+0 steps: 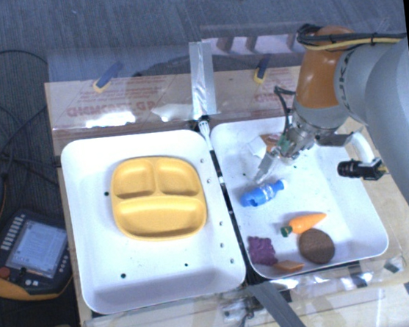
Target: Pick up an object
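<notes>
One camera is fixed above the worktop (63, 95) and looks down at a slant. It stands far enough to take in both white bins: the right bin (357, 199) under the claw (264, 168), the left bin (87, 233) well apart from the claw. The arm (357, 81) enters from the picture's right.

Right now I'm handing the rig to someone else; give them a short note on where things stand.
Hand: low in the right bin, just above the blue bottle. I can't tell whether it is open or shut, and nothing shows held in it.
Right bin: blue bottle near the left wall; carrot and brown potato toward the front; purple grapes at the front left, a small orange piece beside them.
Left bin: yellow divided plate.
Done: the arm is positioned in the bin.
Left: grasp and lift an object; the bottle looks the nearest candidate.
</notes>
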`<state>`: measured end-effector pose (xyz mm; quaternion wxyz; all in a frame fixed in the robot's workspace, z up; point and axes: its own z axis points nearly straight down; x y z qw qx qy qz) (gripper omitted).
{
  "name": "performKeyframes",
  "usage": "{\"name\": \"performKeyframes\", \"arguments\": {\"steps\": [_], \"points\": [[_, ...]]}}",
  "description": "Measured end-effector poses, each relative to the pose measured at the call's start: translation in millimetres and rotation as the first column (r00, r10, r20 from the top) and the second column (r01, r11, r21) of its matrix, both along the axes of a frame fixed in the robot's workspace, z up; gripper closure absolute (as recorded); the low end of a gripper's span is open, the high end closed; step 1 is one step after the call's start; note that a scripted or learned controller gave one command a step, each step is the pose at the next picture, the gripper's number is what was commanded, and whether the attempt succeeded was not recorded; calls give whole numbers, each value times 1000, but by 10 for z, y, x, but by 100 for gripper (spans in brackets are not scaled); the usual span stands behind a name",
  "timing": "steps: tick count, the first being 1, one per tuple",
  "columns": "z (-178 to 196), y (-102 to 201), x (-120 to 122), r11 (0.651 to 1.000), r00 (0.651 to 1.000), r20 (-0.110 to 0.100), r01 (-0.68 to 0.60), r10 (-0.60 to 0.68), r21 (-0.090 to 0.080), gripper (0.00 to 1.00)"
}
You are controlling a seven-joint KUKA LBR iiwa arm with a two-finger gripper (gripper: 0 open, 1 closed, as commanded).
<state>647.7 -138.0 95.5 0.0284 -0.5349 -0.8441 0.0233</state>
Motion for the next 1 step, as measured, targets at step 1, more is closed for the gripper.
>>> {"name": "performKeyframes", "arguments": {"steps": [1], "points": [[-78,-180,-634,999,996,79,41,-41,6,0]]}}
